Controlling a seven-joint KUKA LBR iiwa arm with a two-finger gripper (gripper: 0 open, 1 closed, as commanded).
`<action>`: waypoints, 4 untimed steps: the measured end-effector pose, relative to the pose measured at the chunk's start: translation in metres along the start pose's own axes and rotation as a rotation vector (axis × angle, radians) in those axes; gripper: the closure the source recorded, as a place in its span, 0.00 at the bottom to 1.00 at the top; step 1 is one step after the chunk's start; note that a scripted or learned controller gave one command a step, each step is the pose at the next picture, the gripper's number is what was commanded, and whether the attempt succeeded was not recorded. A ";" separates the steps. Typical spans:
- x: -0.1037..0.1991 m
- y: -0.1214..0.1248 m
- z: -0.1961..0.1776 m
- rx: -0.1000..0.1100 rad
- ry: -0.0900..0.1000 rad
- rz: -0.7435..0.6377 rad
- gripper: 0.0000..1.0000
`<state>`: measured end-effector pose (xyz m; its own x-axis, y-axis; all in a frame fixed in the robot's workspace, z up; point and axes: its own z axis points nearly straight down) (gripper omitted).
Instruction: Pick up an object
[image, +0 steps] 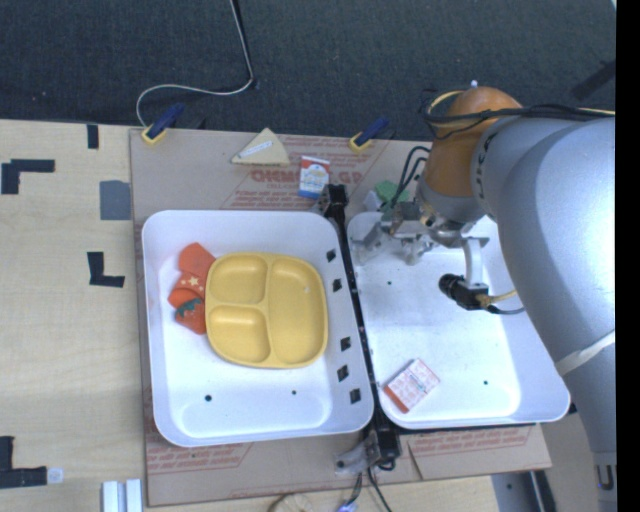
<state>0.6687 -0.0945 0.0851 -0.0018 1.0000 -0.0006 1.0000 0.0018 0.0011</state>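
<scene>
Grey metal parts of the gripper (400, 232) sit low over the far corner of the right bin (500, 390), at about eleven o'clock within that bin; whether it is open or closed cannot be told from this angle. Nothing can be seen held in it. Above it rises the orange band (462, 140) and then the broad grey arm (560, 220), which fills the three o'clock side of the scene. At six o'clock in the right bin lies a small red-and-white packet (412, 385), well apart from the gripper. The left bin (240, 415) holds a yellow divided plate (268, 308) near its centre, with an orange toy (190, 285) touching the plate's nine o'clock edge. At twelve o'clock beyond the bins, on the cardboard sheet (200, 165), stand a small carton (314, 178) and a pale wedge (262, 148).
</scene>
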 end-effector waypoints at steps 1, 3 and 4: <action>-0.002 0.000 0.000 0.000 -0.001 0.000 0.00; 0.000 0.000 0.000 0.000 -0.003 0.001 0.00; -0.005 -0.039 -0.001 -0.001 -0.001 0.001 0.00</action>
<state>0.6295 -0.0998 0.0860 -0.0012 1.0000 -0.0018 1.0000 0.0012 0.0018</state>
